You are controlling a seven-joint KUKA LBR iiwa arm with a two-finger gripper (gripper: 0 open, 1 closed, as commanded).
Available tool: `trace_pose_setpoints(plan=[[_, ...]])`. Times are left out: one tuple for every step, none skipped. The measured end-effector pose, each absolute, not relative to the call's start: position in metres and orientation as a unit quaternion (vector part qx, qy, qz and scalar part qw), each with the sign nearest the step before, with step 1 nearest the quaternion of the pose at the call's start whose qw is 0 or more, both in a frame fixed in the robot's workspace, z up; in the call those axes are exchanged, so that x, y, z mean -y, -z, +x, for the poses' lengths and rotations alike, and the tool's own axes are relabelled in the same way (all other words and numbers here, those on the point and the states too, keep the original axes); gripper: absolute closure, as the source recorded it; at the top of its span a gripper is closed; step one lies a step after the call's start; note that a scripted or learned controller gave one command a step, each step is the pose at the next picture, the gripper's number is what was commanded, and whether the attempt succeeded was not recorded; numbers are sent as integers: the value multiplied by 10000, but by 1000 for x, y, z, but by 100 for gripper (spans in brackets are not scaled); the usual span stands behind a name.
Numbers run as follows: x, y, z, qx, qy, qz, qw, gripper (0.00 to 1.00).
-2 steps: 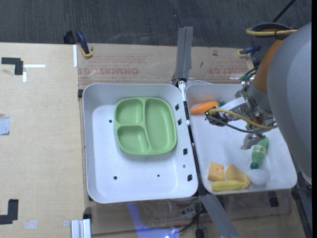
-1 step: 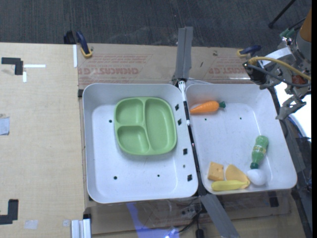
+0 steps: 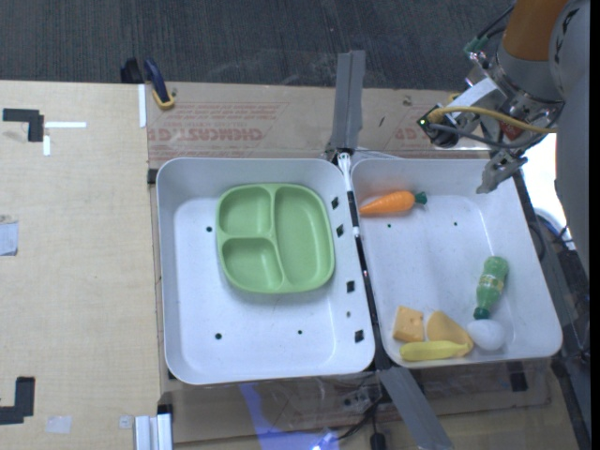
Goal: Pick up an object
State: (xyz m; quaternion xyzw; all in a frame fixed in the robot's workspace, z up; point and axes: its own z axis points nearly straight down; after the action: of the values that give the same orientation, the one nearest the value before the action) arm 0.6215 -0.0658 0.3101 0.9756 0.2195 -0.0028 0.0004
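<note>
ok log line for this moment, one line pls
phase: pre-grasp | gripper: above right bin back edge, holding nothing | nearest: carrot | left bin: green plate

Bins: two white bins (image 3: 187,279) side by side.

Left bin — one green divided plate (image 3: 276,238), three compartments.

Right bin (image 3: 441,251) — six items counted: one orange carrot (image 3: 388,203), one green bottle (image 3: 489,285), one white round object (image 3: 486,334), one yellow banana (image 3: 435,350), two orange-yellow wedge-shaped pieces (image 3: 409,324).

One arm (image 3: 539,36) above the bench.
</note>
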Motion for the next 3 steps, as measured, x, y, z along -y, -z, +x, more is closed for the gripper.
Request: trace_pose_setpoints(plan=[[91,-190,608,-2183,30,9759,-3,0],[56,-190,611,-3268,31,9451,-7,0],[37,-190,548,-4039,28,9148,-11,0]])
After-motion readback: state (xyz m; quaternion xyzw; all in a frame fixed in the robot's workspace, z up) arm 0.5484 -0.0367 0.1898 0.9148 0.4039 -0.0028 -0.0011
